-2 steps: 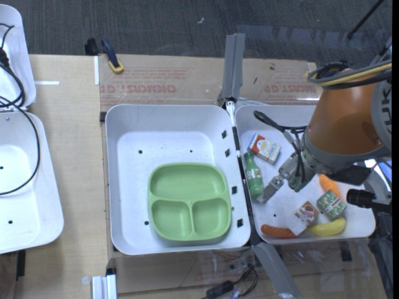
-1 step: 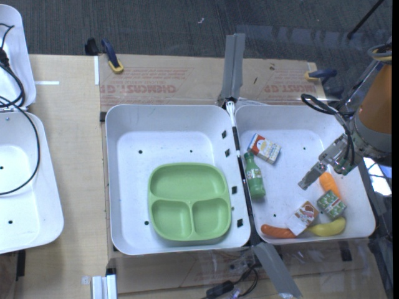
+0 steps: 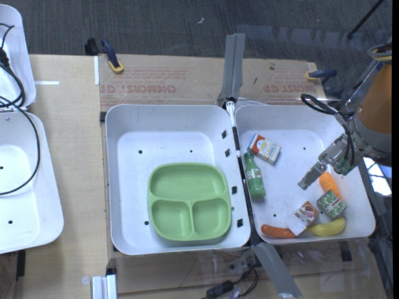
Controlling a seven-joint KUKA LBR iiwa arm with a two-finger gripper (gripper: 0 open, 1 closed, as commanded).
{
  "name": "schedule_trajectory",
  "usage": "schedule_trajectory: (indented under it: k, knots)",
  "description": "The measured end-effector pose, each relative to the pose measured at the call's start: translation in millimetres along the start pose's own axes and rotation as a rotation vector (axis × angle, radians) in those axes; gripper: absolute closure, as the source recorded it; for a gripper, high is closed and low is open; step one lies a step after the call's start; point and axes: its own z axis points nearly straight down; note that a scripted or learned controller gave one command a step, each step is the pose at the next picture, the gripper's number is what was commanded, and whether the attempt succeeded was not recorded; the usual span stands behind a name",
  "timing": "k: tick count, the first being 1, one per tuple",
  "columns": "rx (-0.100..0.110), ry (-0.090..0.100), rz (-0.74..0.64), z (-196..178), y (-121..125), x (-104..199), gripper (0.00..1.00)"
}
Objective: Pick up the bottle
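Bins: two shallow white bins are set side by side; the left bin bears a green divided plate, the right bin the loose items.
Bottle: the green bottle is seen lying in the right bin, against its left wall, cap towards the far side, just below a small white-and-orange carton.
Other contents: an orange carrot-like piece, a green carton, a red-and-white packet, a banana and a red sausage-shaped item are grouped at the near right corner.
Gripper: the gripper is held over the right half of the right bin, well apart from the bottle, close beside the carrot-like piece.
Jaws: nothing is seen between them; whether they stand wide or narrow cannot be told.
Step in hand: approach is judged not yet made; the bottle is untouched.
Next move: travel to the left across the bin is called for, then a descent with the jaws set across the bottle's narrow width; the nearby wall is judged to leave little room for one finger.
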Motion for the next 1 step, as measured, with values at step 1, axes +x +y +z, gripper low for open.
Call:
schedule_trajectory:
  k: [1]
  knots:
    - [0.000,0.000,0.000,0.0,0.0,0.0,0.00]
